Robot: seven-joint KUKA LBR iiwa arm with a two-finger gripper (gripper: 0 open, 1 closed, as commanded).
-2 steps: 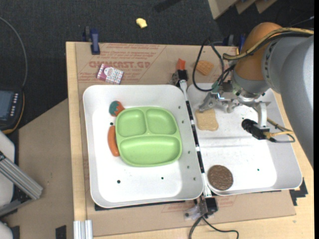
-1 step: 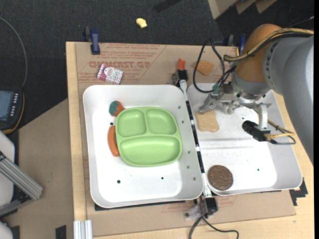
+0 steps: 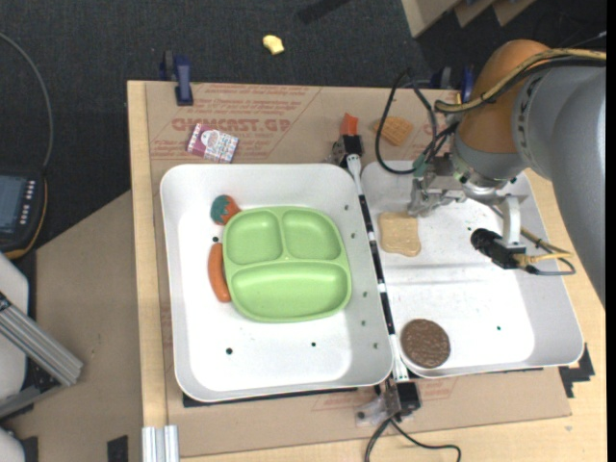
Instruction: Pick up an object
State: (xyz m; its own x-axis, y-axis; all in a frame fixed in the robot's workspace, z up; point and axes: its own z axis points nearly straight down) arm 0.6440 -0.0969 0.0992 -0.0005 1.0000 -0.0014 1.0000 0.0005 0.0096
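The claw (image 3: 424,200) is hovering in the right bin (image 3: 549,335), its 2 fingers standing slightly apart, gripping nothing. The toast (image 3: 400,234) is lying just below-left of it, near the bin's left wall.

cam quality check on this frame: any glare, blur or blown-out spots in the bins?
Camera view: even overhead light and soft shadows. The right bin floor looks near blown-out, with little texture, yet the toast slice and brown round cookie read crisply against it. The green divided plate shows mild sheen and no hard glare. The arm's grey link at the right edge is soft and oversized, being close to the lens; the gripper is small and cluttered by cables.
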